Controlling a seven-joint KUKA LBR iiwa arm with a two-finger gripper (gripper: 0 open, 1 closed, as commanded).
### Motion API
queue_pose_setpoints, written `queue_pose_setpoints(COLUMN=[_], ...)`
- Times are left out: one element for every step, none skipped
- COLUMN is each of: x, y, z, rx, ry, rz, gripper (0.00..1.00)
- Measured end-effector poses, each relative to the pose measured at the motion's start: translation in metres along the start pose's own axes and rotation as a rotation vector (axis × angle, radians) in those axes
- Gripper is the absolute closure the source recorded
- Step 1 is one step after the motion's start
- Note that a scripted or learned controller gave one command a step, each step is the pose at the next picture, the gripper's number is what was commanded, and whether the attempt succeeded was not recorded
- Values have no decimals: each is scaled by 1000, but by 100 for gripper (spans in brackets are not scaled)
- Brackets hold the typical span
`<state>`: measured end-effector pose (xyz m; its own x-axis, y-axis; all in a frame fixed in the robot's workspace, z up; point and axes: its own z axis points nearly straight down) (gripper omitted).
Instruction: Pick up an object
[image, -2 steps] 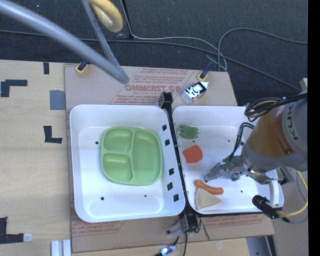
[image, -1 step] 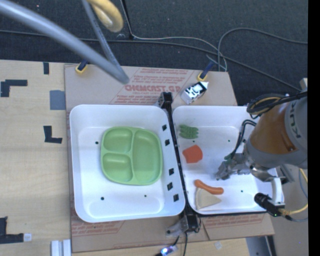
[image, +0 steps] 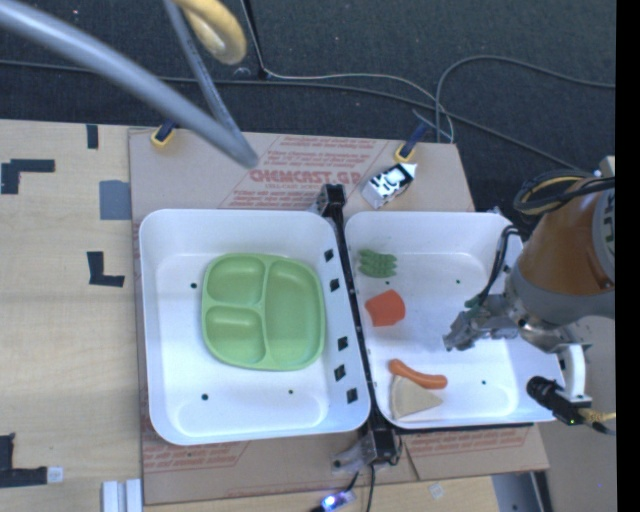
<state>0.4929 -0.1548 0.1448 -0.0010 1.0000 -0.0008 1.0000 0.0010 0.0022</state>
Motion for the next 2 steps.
queue_pose_setpoints(x=[7, 7], y=[9, 11], z=[-53, -97], rx=[-2, -2], ry=[0, 0], rz=[-2, -1], gripper=[100, 100])
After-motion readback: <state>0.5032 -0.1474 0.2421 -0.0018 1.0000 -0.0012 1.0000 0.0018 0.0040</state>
